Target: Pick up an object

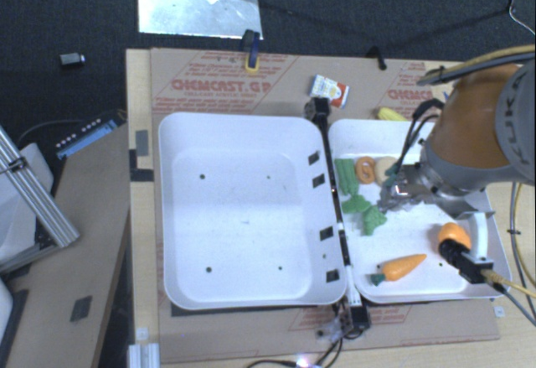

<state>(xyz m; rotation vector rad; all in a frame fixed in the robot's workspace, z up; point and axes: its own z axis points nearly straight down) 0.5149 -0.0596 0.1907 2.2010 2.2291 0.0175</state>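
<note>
I see my claw [392, 193] low in the shallow white right bin [419, 287] beside green leafy plastic pieces [365, 214]; its grip I cannot tell

Bench [142, 215] topped with printed cardboard [218, 83], two white bins [243, 211] side by side on it, small carton [329, 90] and yellow piece [389, 115] behind them

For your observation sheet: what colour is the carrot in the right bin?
Orange, green-tipped: carrot, camera view.
</note>
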